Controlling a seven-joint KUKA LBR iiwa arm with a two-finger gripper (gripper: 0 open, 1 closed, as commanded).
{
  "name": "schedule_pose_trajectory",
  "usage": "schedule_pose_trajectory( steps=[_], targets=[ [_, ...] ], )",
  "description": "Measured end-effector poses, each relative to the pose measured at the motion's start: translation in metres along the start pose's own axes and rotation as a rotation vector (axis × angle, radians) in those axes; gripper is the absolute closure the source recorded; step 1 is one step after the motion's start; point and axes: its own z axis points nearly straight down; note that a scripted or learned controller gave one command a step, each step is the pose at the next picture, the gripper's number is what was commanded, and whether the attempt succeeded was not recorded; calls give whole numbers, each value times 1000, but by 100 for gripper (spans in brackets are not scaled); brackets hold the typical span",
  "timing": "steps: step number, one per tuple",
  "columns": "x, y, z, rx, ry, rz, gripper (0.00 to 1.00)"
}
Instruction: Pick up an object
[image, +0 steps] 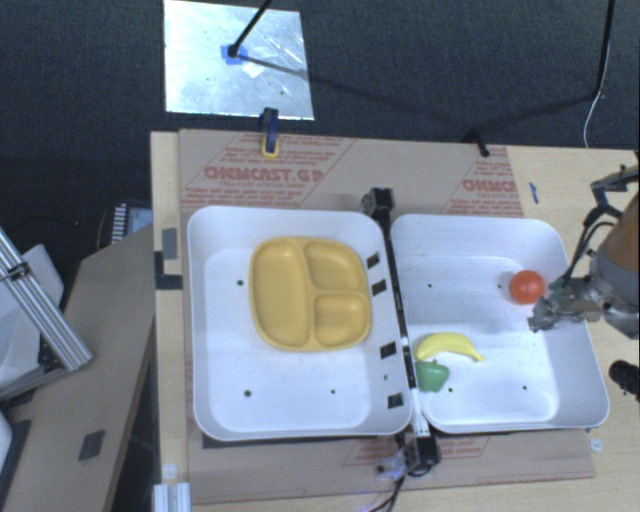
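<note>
Claw low at the right bin's right side, just beside an orange-red ball.

Ball sits apart from the claw, up and left of it, on the bin floor. Finger state: cannot tell, the tip is small and blurred. Nothing seems held, though the view is poor. Yellow banana and a green piece lie touching near the divider. Left bin holds a yellow compartment tray. Both bins rest on the bench.
</note>
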Motion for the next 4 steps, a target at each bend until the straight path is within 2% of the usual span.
schedule_pose_trajectory(
  steps=[2,4],
  targets=[
    [2,4,-127,-3,-1,-7,100],
    [101,24,-95,3,3,-9,100]
  ],
)
